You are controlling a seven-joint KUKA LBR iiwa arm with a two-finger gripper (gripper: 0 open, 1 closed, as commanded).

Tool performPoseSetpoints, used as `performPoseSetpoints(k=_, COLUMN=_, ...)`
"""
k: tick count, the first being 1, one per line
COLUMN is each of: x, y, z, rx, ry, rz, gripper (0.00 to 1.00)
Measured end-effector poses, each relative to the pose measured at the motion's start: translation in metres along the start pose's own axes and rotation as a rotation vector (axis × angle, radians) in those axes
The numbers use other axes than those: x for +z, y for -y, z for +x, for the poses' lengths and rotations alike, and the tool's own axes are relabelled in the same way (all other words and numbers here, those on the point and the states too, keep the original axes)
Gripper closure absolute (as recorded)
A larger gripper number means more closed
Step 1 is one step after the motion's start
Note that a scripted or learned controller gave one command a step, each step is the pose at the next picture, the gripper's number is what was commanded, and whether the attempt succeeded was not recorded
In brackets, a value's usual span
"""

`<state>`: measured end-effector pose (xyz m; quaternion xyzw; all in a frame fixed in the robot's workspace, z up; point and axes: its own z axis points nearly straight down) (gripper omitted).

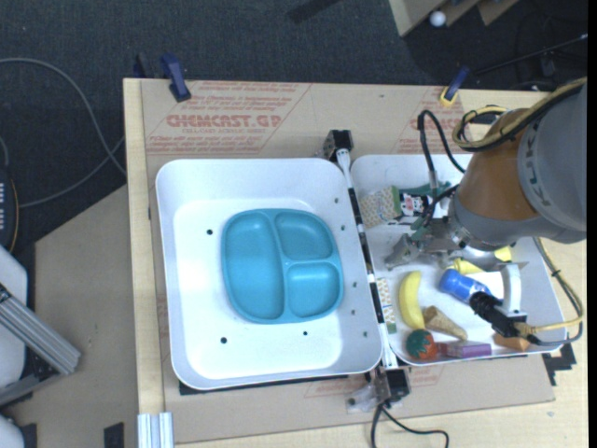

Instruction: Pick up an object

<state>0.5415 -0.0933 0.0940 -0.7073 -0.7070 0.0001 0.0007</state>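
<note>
While the arm [522, 180] reaches in from the right over the right bin [373, 171], the near corner of that bin is seen to be crowded: a round red-and-green toy [422, 344], a purple marker [464, 350] and an ice-cream cone toy [445, 323] are packed close together against the front rim. A banana [410, 299] lies just behind them near the left wall, and a blue cylinder [459, 285] with a black end is set to its right. The gripper [431, 239] is lowered above these, its fingers hidden from view, so their state cannot be told. A small printed packet [376, 205] lies farther back. Open floor is left only around that packet. A blue divided plate [280, 264] is centred in the left bin [187, 343]. "CHEMCAST GP" is printed in red on the board [224, 119] beyond.
</note>
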Motion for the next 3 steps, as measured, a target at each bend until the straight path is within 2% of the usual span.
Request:
performPoseSetpoints(k=1, x=0.01, y=0.039, z=-0.003, rx=0.0, ry=0.0, rz=0.001, gripper=0.0)
performPoseSetpoints(k=2, x=0.0, y=0.039, z=-0.003, rx=0.0, ry=0.0, rz=-0.001, gripper=1.0)
performPoseSetpoints(k=3, x=-0.09, y=0.017, z=0.084, rx=-0.002, ry=0.0, rz=-0.002, gripper=1.0)
